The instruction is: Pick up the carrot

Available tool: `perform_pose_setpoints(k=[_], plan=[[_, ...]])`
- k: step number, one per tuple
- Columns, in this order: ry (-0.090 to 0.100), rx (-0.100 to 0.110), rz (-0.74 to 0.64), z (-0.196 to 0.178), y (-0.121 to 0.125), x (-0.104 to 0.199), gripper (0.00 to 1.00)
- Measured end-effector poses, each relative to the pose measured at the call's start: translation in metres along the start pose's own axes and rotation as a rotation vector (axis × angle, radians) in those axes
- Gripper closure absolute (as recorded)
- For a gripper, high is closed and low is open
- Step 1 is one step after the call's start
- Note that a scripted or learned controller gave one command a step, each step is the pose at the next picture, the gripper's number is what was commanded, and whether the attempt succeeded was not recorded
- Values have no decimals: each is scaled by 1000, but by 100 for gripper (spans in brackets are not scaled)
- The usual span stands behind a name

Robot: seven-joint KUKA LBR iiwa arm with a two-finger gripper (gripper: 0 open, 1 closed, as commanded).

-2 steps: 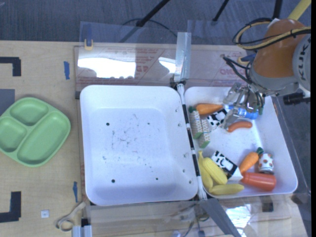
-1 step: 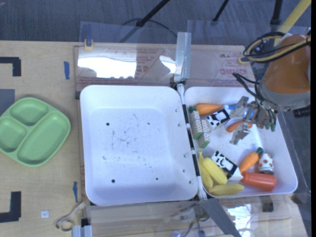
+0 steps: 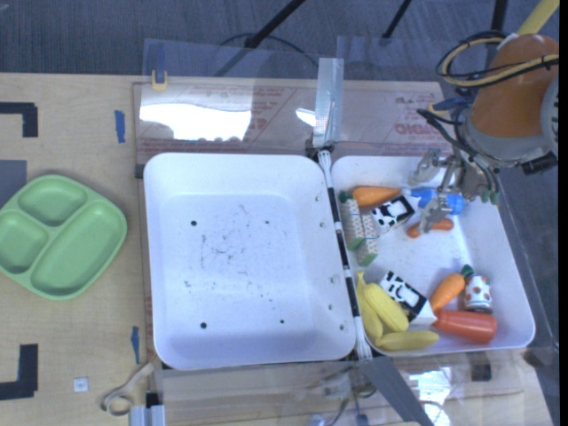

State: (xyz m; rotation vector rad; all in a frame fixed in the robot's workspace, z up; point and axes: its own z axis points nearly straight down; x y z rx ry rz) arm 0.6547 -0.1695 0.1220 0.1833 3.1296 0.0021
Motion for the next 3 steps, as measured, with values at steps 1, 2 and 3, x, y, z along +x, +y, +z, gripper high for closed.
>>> perform_pose_setpoints(k=[1, 2, 3], plan=[[-1, 0, 98, -54, -32, 9, 0], [5, 0, 16, 3, -18, 58, 0], [-1, 1, -226, 36, 27, 35, 0]])
